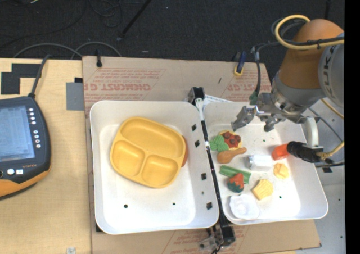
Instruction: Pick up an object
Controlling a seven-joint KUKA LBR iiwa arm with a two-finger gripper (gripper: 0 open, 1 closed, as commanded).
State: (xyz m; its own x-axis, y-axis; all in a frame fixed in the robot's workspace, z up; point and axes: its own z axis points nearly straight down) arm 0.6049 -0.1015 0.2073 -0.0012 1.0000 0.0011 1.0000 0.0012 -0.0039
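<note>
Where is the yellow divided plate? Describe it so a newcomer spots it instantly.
Look at the left white bin of the two. The yellow divided plate lies in its middle, by far the largest item, with three compartments; the small toys all sit in the right bin.

small toy foods (232, 141) lie scattered, untouched, in the right white bin (315, 202).

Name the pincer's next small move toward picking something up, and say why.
Probably lower the pincer a little toward the toys just below it in view. It hangs over the back of the right bin with nothing between its fingers, and the nearest toy is the brown drumstick-like piece beside the green-and-red one. Those lie close together, so a clean grip may be hard.
</note>
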